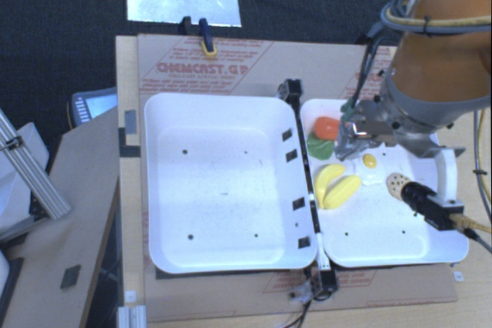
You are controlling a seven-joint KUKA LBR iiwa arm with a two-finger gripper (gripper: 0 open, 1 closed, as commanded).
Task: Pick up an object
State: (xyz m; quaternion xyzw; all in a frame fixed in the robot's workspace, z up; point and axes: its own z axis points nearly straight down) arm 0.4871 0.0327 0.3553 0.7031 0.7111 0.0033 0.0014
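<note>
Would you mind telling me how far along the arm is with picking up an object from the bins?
Nothing looks picked yet: the yellow banana, the red and green toy, the small yellow piece and the tan perforated piece all lie in the right bin. In hand: the gripper sits low beside the red and green toy. Left: closing on an object and lifting it.

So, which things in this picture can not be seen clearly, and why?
- Gripper: the fingers are too small and blurred in the camera view.
- Right bin: the arm covers its far right part.
- Orange and green toy: partly behind the gripper.
- Speckled object: too small to identify.
</note>
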